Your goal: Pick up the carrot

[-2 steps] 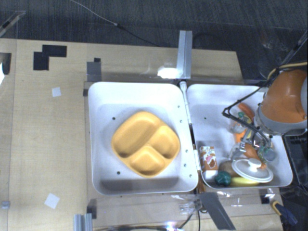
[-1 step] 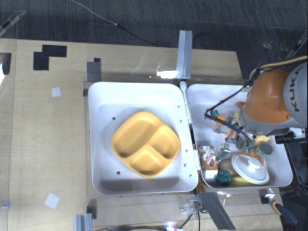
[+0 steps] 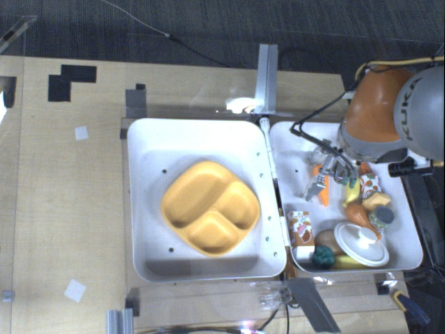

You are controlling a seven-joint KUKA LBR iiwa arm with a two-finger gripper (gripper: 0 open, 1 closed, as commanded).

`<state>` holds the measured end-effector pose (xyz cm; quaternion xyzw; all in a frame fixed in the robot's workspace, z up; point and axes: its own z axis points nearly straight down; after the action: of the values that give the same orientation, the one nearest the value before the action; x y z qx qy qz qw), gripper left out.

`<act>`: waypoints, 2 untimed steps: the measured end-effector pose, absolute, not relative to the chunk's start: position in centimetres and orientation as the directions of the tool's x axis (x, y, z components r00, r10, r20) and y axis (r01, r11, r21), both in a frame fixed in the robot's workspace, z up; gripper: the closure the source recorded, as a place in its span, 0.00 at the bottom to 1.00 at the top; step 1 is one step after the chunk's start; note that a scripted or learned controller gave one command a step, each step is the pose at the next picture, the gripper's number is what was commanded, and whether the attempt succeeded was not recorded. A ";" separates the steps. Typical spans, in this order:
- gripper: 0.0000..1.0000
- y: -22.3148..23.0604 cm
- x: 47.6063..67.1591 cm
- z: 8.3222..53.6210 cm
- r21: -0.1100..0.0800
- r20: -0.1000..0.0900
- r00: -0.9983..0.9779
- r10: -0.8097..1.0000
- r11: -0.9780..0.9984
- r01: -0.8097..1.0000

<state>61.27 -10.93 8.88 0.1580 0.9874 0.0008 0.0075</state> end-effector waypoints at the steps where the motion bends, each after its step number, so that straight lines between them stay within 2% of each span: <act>1: 0.00 -8.2 59.6 8.9 0.005 -0.013 -0.916 0.401 0.916 0.401; 2: 1.00 -8.0 59.9 10.3 0.008 -0.021 -0.919 0.394 0.919 0.394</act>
<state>59.86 -8.03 10.27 0.2010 0.9795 0.0019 0.0109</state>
